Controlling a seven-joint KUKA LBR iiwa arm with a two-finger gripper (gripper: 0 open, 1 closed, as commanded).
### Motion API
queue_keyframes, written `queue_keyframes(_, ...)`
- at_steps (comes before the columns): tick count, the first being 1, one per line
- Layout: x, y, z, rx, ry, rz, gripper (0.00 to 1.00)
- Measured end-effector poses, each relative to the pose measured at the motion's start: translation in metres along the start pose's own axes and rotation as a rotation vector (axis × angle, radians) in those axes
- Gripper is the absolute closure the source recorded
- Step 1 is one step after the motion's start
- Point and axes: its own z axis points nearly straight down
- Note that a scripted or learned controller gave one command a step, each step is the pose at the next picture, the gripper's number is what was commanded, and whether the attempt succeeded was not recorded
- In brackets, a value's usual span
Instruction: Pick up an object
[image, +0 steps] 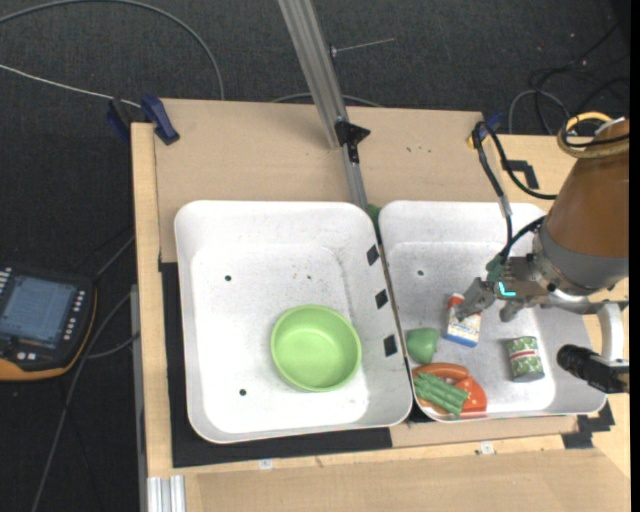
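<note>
Gripper (478, 297) hangs low over the right bin (430, 225), its fingers spread on either side of the top of a small white carton (463, 326) with blue at its base and a red top. The carton sits tilted on the bin floor, and whether the fingers actually touch it cannot be told from this slanted view; nothing is lifted, so I would not call it held. The arm (590, 215) reaches in from the right with its orange band above the wrist, which puts the tool over the crowded half of the bench, where the pickable things lie. Just beside the carton, toward the bin's front right, stands a small green can (524, 358) with a pale label, apart from the carton. Near the dividing wall rests a green round fruit (423, 344), and in front of it, against the front rim, a red plate (472, 396) carries green vegetable pieces (445, 392). The left bin (250, 250) holds a green bowl (315, 347), upright and well apart from the gripper. The carton seems the chosen target, since the tool is centred there; its tilt may let it slip or tip when the fingers close, so the grasp looks uncertain.
</note>
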Motion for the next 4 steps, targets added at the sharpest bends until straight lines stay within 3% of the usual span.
queue_keyframes(1,0.000,0.000,0.000,0.000,0.000,0.000,0.00)
queue_keyframes(3,-0.002,0.001,0.086,-0.003,0.000,0.001,0.00)
queue_keyframes(4,-0.003,0.003,0.092,-0.006,-0.001,0.000,0.00)
